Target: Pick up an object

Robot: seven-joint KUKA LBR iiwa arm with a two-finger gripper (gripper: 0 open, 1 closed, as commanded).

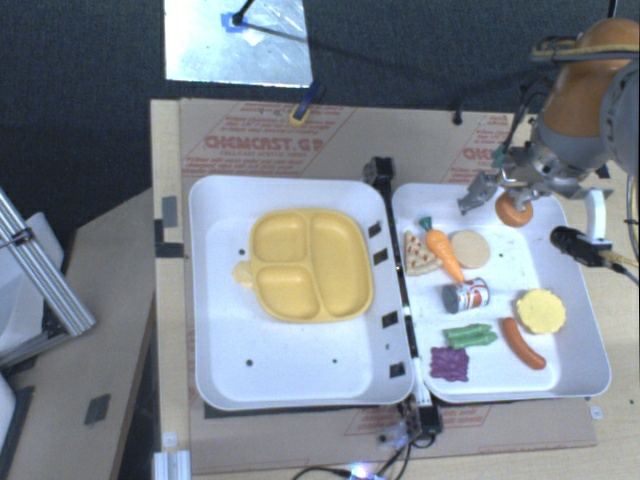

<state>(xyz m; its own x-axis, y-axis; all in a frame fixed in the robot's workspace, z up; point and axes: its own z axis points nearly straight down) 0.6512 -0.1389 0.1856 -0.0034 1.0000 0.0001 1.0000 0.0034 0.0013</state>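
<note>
While nothing yet sits between the end effector's fingers as far as the view shows, the pick looks barely begun, and every item appears to lie loose in the right bin (590,363).

Taking the can (466,296) at the bin's middle as the landmark and going from the near edge back: nearest the camera, below and slightly left of the can, lies the purple grapes piece (449,364). Just below the can rests the green pod (470,335). Below and to the right of the can is the sausage (523,343), and right of the can, just above the sausage, the yellow corn piece (541,311). Directly above the can lies the carrot (441,250), with the pizza slice (420,254) touching its left side and a tan round (470,249) just to its right.

Farthest back, up and right of the can, an orange round (515,211) lies near the bin's far rim. The end effector (492,190) hangs just beside it, to its upper left; its fingers are blurred against the arm, so I cannot tell whether they stand wide or narrow. The orange round seems the likely target.

Far left of the can, the left bin (215,368) holds the yellow tray (305,265).

What is left, by my judgement: closing on an item and lifting it off the surface.
</note>
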